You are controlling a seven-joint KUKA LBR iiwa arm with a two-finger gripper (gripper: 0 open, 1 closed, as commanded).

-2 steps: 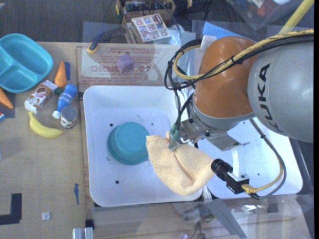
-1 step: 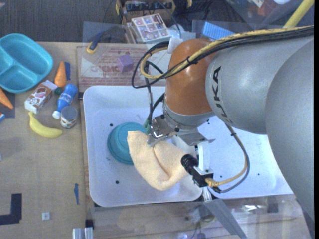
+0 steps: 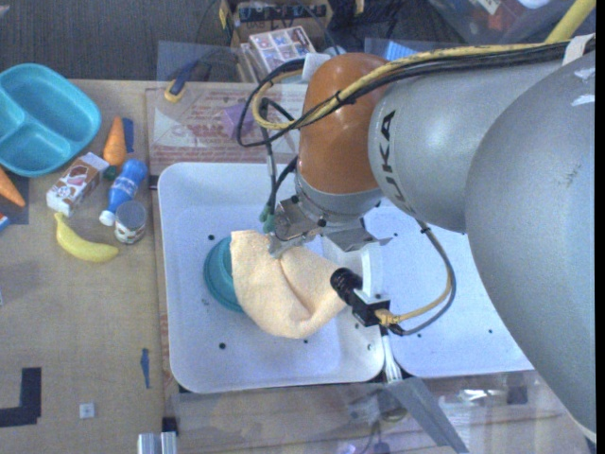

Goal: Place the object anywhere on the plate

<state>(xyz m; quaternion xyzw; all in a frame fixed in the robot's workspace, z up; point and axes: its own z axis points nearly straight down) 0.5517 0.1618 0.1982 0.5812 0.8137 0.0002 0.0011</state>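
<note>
A pale yellow cloth (image 3: pixel 284 291) lies in the left bin (image 3: pixel 189 348), draped over the right part of a teal plate (image 3: pixel 217 274). Only the plate's left rim shows from under it. My gripper (image 3: pixel 281 241) comes down at the cloth's upper edge, right on the fabric, with the orange wrist band just above it. The arm's body hides the gripper's tip, so whether it holds the cloth cannot be seen.
The right bin (image 3: pixel 463 348) lies mostly under the arm. Left of the bins the bench bears a banana (image 3: pixel 83 242), a small can (image 3: pixel 130 222), a blue bottle (image 3: pixel 123 189), a carrot (image 3: pixel 114 142), a small box (image 3: pixel 76 183) and a teal dish (image 3: pixel 43 116).
</note>
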